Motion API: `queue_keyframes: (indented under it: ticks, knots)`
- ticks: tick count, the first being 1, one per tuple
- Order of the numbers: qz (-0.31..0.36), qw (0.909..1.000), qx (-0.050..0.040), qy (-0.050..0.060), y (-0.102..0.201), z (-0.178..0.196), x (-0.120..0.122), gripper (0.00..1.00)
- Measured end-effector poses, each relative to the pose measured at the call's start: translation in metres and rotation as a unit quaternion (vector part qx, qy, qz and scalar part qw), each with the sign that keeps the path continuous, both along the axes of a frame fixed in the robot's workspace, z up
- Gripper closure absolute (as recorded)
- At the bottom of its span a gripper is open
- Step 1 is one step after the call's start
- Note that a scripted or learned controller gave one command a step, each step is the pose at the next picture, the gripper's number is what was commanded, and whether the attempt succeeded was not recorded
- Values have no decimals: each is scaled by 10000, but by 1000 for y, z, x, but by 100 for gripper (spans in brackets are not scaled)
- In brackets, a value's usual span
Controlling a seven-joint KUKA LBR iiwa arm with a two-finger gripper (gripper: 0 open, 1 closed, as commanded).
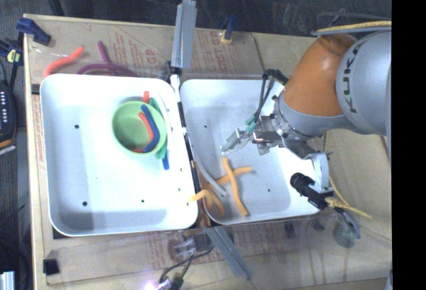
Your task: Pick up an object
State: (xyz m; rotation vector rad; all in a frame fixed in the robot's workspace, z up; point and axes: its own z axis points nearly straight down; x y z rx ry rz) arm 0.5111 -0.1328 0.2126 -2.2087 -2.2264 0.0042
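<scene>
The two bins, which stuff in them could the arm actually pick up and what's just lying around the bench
For the job:
gripper over the right bin
orange pieces in that bin
green bowl in the left bin

Lying about:
orange and purple tubes on the bench behind the left bin
blue clamp

The arm is seen as a rounded grey shell lettered "KUKA" in black, with a broad orange band next to it. A thin black cable is looped beside the orange band.
</scene>
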Motion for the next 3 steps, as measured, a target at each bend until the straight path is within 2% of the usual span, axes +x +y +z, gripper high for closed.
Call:
queue_keyframes:
  ticks: [1, 2, 3]
  knots:
    - [1178, 9930, -14, -70, -17, -118, 0, 0]
    - [1196, 9928, -30, -72, -18, -108, 0, 100]
    - [492, 9988, -7, -14, 52, -21, 50, 100]
